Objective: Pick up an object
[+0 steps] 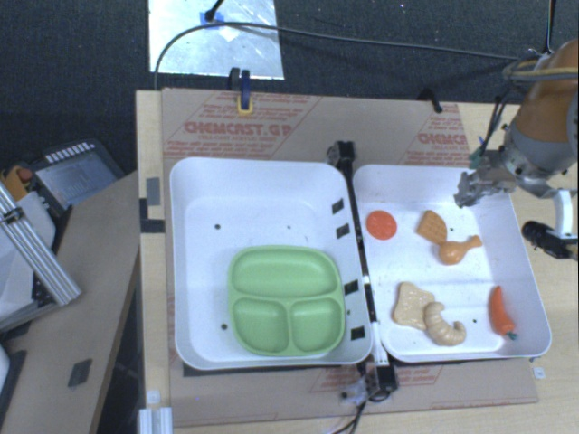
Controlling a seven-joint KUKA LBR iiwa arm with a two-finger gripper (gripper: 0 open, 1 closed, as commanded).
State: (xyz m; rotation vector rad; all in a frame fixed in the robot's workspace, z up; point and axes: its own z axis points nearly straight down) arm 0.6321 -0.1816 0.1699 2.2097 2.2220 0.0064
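Grey arm (pixel 543 125) enters from right, orange band above wrist; tool (pixel 470 191) angled down-left.

robot lab | white bins (pixel 262 179) on bench | loose cables (pixel 380 43)

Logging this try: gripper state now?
Gripper: cannot be told; over the right bin's far right corner, nothing seen in it.

The bench (pixel 109 242) has a light wood surface. A brown cardboard sheet (pixel 308 120) with red print lies on it. Dark carpet (pixel 72 52) covers the floor behind. A reflective metal plate (pixel 217 25) lies on the carpet. An aluminium extrusion (pixel 36 251) lies at the left edge.
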